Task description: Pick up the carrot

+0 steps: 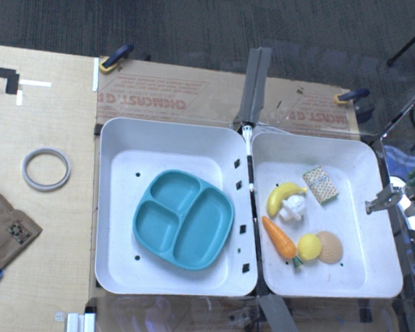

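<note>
1. The pale wooden counter [52,110] carried a brown printed cardboard sheet [171,92], pinned at its far corners by two yellow-and-blue clamps [116,56], I'd guess to keep the set-up from sliding.
2. Two shallow white plastic bins sat on it side by side with their inner walls touching. The left bin [104,188] held a teal plastic plate with three compartments [184,218], lying flat near the middle.
3. The right bin [369,152] held all the small items, clustered towards its centre and left, probably so they stayed within the arm's reach.
4. The orange toy carrot [279,238] lay flat and diagonal in the right bin near its left wall, with its green stalk end pointing to the near right. That end touched a round yellow lemon [309,246], and its upper side seemed free, so a grasp at mid-body looked the safest bet.
5. A yellow banana [281,196] curved just above the carrot, with a small white lumpy object [293,208] tucked against it.
6. A tan round disc-like piece [329,248] rested against the lemon, and a speckled cream block [321,184] sat apart, further back.
7. A grey metal gripper [385,199] hung at the right bin's right rim, well apart from the carrot and touching no item. I could not tell whether it was open or closed.
</note>
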`<state>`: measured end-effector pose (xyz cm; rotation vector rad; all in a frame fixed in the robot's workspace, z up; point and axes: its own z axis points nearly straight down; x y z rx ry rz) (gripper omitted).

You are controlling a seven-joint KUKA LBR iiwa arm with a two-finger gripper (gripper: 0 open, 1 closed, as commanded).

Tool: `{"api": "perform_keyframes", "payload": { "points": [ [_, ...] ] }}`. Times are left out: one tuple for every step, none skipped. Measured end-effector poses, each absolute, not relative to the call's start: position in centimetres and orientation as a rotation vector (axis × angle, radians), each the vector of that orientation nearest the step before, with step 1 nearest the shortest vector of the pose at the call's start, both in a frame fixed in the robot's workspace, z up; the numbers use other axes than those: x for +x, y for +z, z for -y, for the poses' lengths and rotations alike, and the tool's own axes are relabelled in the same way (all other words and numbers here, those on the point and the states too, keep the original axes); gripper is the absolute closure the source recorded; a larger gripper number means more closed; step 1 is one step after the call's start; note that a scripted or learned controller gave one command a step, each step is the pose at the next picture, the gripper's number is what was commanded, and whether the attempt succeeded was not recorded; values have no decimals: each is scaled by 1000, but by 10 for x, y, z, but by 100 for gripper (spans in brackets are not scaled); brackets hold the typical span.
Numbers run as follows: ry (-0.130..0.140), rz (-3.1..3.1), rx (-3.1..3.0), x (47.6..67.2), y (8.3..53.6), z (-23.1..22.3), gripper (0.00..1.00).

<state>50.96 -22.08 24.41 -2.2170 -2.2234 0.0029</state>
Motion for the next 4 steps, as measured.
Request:
{"api": "perform_keyframes", "payload": {
  "points": [
    [3,2208,-2231,493,186,144,0],
    [-15,2164,-2300,495,100,102,0],
    [-25,2296,-2176,486,101,99,0],
    [-21,2537,-1891,486,101,99,0]
  ]
}}
